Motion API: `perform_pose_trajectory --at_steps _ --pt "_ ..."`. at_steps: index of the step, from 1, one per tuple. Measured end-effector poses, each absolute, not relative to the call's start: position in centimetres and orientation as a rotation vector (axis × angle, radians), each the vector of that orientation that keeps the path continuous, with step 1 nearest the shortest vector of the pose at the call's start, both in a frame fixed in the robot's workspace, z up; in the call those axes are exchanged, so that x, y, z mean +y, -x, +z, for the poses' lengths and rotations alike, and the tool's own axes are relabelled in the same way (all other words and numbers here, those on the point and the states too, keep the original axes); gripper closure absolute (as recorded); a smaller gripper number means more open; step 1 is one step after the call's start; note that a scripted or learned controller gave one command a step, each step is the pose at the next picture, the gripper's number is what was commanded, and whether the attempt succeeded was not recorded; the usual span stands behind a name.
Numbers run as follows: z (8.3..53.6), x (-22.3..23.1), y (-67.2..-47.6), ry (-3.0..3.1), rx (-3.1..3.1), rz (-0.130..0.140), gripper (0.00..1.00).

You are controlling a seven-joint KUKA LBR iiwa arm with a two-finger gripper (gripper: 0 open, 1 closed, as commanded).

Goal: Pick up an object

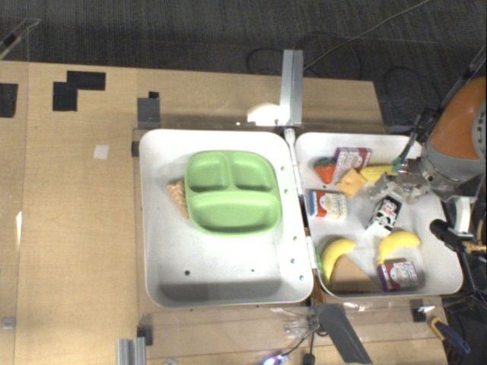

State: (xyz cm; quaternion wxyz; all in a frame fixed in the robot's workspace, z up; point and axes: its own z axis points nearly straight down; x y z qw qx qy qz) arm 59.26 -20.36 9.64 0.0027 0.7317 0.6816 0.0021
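Claw (401, 182) low in the right bin (454, 278), tips blurred among the clutter; spread or pressed together, cannot tell. Likely target: small black-and-white carton (386, 214) just beside and below the claw, tilted, lying between a yellow banana (400, 242) and a red-white-blue carton (329, 204).

Risks, by judgement: tight packing, so tips liable to strike the orange wedge (350, 182) or the purple-labelled packet (351, 159) and nudge the target aside; tilted carton apt to slip from a shallow pinch; bin wall close on the right.

Labels: print on cartons and on the dark jar (399, 274) too small to read. Green divided tray (230, 190) in the left bin (163, 268), well apart.
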Motion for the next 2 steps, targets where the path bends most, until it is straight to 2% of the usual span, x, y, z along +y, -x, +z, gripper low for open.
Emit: perform_pose_trajectory --at_steps 1,2 --pt "10.8 -20.2 -59.5 -2.288 2.139 0.013 1.0" --pt "9.2 -13.0 -65.3 -2.337 2.089 0.011 1.0"
